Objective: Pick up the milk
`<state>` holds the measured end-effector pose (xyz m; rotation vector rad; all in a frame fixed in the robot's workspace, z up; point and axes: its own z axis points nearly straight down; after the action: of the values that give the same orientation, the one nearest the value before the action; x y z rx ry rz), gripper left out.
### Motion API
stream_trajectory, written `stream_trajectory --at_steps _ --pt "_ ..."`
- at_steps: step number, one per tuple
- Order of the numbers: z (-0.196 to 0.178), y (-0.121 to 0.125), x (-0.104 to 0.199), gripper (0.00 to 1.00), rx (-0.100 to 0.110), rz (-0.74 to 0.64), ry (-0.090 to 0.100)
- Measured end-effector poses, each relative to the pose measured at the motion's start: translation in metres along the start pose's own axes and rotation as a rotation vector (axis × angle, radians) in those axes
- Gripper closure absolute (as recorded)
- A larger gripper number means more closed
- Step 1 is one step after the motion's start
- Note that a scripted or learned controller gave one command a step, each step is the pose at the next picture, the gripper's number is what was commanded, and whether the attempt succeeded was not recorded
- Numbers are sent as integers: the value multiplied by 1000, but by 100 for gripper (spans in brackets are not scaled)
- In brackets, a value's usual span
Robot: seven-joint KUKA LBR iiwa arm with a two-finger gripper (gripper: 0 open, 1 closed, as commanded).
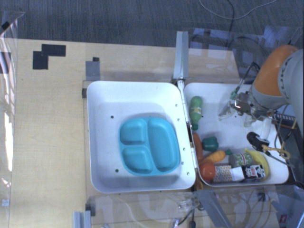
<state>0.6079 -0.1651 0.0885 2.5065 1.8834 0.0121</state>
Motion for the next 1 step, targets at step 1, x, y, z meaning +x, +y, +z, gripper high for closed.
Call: stream_trajectory --at_steps 1 --pt "1 67 -3 0 3 -32 -2"
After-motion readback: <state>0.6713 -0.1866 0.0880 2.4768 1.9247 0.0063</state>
